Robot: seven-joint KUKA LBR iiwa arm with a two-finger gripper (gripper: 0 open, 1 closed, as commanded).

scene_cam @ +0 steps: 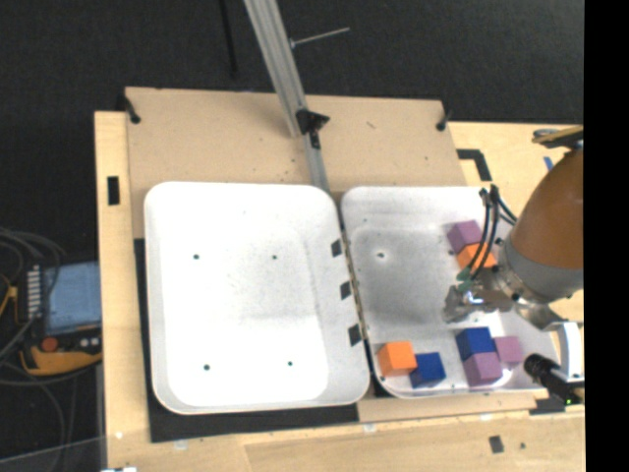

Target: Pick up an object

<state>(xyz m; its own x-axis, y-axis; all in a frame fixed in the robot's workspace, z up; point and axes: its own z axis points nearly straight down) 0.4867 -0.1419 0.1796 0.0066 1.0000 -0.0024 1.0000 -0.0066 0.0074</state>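
The arm reaches in from the right over the right bin (393,224). My gripper (464,301) hangs low over the bin's middle right, and its fingers are too blurred to read. Just above it lie a purple block (463,234) and an orange block (479,256), the orange one partly hidden by the wrist. Along the bin's front edge sit an orange cube (397,357), a small blue cube (428,369), a larger blue cube (476,342), a purple cube (483,367) and a pink-purple block (509,350).
The left bin (241,293) sits beside the right one. A metal pole (280,62) slants up from the bench's back. A blue device and cables (59,308) lie off the bench at the left.
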